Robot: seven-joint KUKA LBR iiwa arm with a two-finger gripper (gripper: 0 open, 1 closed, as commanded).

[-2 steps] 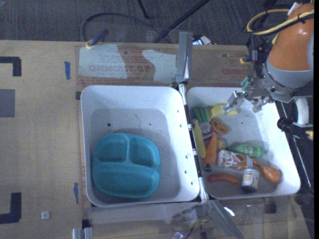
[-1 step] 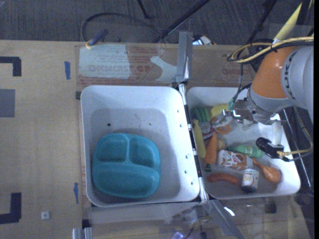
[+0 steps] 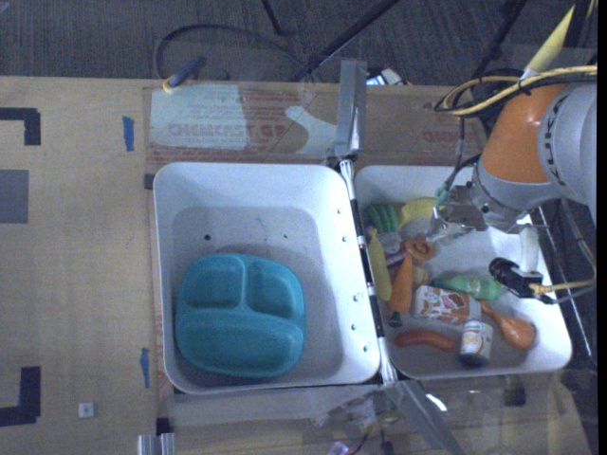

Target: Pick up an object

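My gripper [image 3: 442, 222] hangs low over the back of the right bin [image 3: 555, 349], below the grey wrist and orange band. It is just above a yellow piece [image 3: 417, 210] and a small orange piece [image 3: 420, 249], with a green toy vegetable [image 3: 383, 217] to its left. Nothing shows held in it. In front of it lie a carrot [image 3: 402, 286], a green bottle [image 3: 469, 284], a printed carton [image 3: 445, 304], a red sausage [image 3: 426, 339], a small jar [image 3: 476, 341] and an orange-brown pear shape [image 3: 513, 329].
The left bin [image 3: 247, 192] holds a teal divided plate [image 3: 240, 315] at its front. A yellow banana-like piece [image 3: 378, 263] lies against the right bin's left wall. A pale white item [image 3: 528, 245] rests near that bin's right wall. Cables run behind the bench.
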